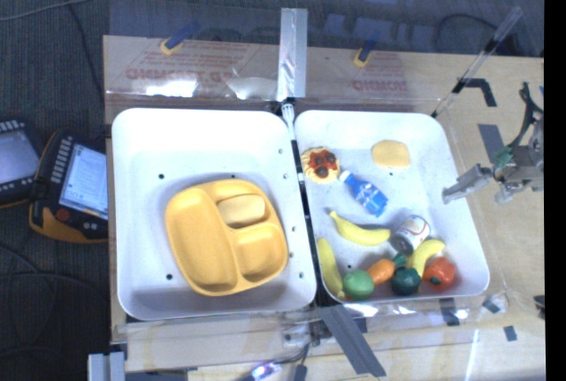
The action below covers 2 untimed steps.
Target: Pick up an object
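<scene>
Left of jaws [517, 169], banana [361, 231], apart

Yellow divided plastic tray [226, 235] in white left bin [141, 149]; yellow curved banana [358, 232]; blue-and-white small bottle [364, 193]; round green fruit [358, 285].

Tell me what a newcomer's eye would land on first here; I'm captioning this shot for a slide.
The big yellow divided tray in the left bin stands out first. Next comes the colourful jumble in the right bin: a banana, a blue bottle and round toy produce crowded along its near edge. The gripper sits at the right, outside the bins.
</scene>
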Each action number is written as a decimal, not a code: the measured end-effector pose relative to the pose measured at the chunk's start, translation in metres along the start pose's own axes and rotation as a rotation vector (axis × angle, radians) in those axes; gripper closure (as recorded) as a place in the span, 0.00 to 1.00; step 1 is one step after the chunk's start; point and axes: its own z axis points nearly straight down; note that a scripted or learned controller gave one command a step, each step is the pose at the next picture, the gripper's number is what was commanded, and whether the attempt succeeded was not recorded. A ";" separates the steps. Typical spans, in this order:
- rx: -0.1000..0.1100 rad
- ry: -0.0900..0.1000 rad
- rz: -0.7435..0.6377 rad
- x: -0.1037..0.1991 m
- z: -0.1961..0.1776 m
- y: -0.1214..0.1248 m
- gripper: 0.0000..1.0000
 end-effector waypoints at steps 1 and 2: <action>0.000 0.001 0.078 0.044 0.003 -0.005 0.00; 0.002 0.000 0.141 0.105 0.089 0.053 0.00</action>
